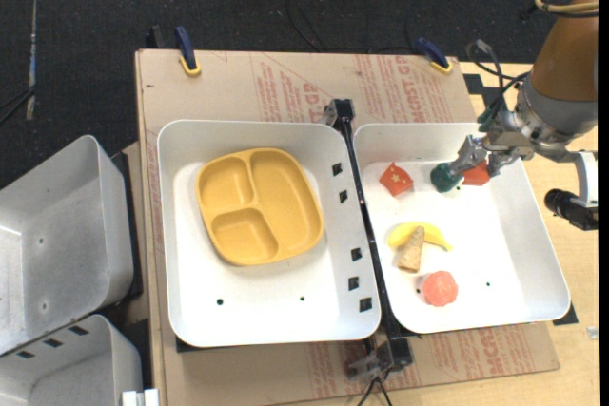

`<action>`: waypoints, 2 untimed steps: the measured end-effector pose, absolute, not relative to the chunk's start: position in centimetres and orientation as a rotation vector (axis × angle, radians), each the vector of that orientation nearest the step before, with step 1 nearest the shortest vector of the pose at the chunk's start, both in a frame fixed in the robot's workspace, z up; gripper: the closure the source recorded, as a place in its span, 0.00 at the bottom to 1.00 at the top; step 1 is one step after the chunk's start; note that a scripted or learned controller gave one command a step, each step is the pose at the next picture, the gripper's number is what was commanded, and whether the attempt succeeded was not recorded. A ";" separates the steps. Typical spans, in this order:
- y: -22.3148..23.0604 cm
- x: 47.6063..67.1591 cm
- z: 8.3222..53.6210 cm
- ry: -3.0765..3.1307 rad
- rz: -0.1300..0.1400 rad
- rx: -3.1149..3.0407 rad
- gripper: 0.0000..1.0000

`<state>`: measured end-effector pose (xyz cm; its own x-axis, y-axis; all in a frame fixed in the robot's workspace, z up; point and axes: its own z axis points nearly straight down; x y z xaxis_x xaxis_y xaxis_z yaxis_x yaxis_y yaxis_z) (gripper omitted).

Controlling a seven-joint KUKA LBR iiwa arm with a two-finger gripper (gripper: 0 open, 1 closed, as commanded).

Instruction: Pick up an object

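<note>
Showing an arm over the right bin's far corner

Nearest the camera in the right bin (533, 299) lies a round pink piece (439, 288). Just beyond it rest a tan wedge (411, 252) and a yellow banana (423, 236), touching each other. Farther back sits a red block (396, 179), apart from the others. At the far right, the gripper (468, 164) hangs low beside a dark green object (444, 176) and a small red-orange object (477, 173); whether its fingers are spread or closed, or grasp anything, cannot be told. The left bin (181, 204) holds a yellow divided plate (258, 205). Both bins rest on a cardboard sheet (257, 86).
</note>
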<state>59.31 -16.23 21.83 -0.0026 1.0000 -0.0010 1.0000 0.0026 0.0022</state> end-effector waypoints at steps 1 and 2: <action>-10.5 61.1 22.3 2.230 0.004 2.211 1.00; -5.9 61.5 21.7 2.230 0.000 2.215 1.00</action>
<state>61.52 -5.87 21.68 -0.0071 1.0000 0.0011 1.0000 0.0071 -0.0009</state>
